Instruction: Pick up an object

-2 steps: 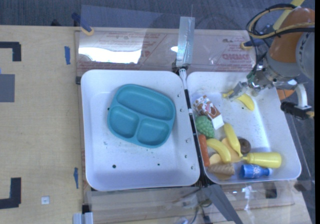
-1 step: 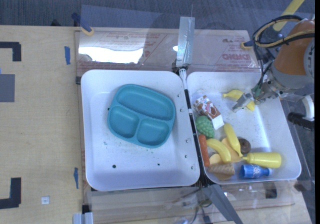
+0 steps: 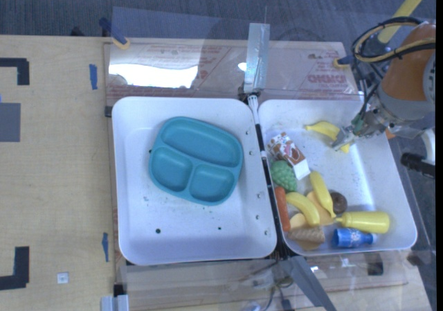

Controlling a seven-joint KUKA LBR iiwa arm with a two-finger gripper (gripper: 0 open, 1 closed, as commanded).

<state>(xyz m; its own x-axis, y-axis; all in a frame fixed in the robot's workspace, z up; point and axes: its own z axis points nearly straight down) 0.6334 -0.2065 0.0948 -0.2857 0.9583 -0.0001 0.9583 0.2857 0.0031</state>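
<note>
My gripper point(image 3: 345, 139) hangs low over the back right part of the right bin point(image 3: 387, 164), right at the right-hand end of a small yellow banana point(image 3: 320, 128) lying on the bin floor. I cannot make out whether the banana is held. Further toys crowd the bin's front: a brown and white snack packet point(image 3: 288, 151), a green bumpy vegetable point(image 3: 282, 175), an orange carrot point(image 3: 280, 207), two more yellow bananas point(image 3: 305, 206), a brown round piece point(image 3: 338, 200), a yellow bottle point(image 3: 364, 220) and a blue can point(image 3: 348, 237).
The left bin point(image 3: 138, 219) holds a blue divided plate point(image 3: 196, 159). A clear upright panel point(image 3: 257, 57) stands behind the bins at the divider. The arm's orange band and cables point(image 3: 405, 67) sit over the right bin's back right corner.
</note>
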